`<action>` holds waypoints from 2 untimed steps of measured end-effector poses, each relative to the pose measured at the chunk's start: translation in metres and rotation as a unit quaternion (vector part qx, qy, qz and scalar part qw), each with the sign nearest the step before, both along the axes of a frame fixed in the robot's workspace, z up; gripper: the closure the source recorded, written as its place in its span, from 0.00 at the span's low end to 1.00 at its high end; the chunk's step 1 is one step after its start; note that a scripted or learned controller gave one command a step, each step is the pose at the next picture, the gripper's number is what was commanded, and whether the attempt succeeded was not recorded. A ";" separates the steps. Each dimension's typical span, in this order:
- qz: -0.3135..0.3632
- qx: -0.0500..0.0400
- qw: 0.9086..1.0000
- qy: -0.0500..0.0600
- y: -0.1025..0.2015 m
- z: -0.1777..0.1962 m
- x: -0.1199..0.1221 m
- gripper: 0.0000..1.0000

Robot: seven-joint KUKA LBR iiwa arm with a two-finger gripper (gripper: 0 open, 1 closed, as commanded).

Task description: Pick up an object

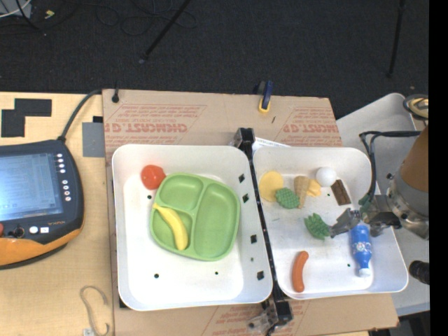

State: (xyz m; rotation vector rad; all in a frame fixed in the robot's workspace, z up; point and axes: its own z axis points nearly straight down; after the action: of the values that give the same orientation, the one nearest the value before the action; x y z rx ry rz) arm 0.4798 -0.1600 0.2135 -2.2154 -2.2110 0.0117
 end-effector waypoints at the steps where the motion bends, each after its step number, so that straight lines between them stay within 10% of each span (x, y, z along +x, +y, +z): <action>1: 0.001 -0.001 1.000 -0.005 0.000 0.005 0.002 0.00; 2: 0.002 0.000 1.000 -0.003 -0.003 -0.058 0.004 0.00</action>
State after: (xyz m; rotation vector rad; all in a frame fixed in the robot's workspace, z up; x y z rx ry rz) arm 0.4841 -0.1632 0.1559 -2.2145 -2.2168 0.0058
